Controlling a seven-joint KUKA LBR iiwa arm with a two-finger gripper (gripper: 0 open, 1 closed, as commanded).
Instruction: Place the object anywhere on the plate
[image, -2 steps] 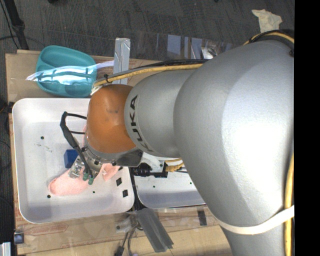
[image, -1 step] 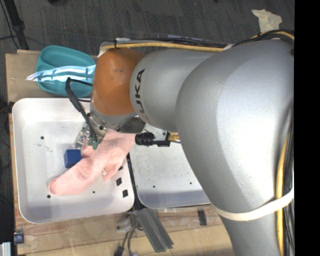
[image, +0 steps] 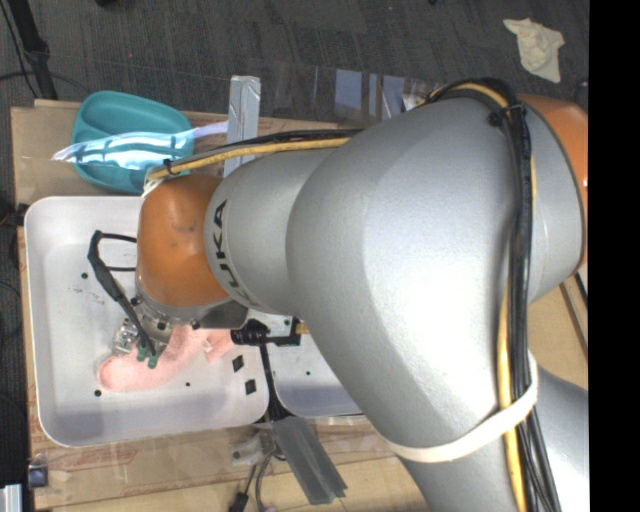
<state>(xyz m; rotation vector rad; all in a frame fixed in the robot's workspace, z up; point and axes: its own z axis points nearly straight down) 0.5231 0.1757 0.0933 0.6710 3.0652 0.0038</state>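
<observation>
A pink plate lies in the left white bin, near its front. My gripper hangs low over the plate's right part, under the orange wrist band. A small dark green thing shows at the gripper's tip, just over the plate. I cannot make out whether it is held or resting on the plate. The big grey arm hides the right side of the plate.
A teal object with a white-blue plastic wrap lies behind the left bin. The arm covers most of the right bin. A black cable loops over the left bin's floor.
</observation>
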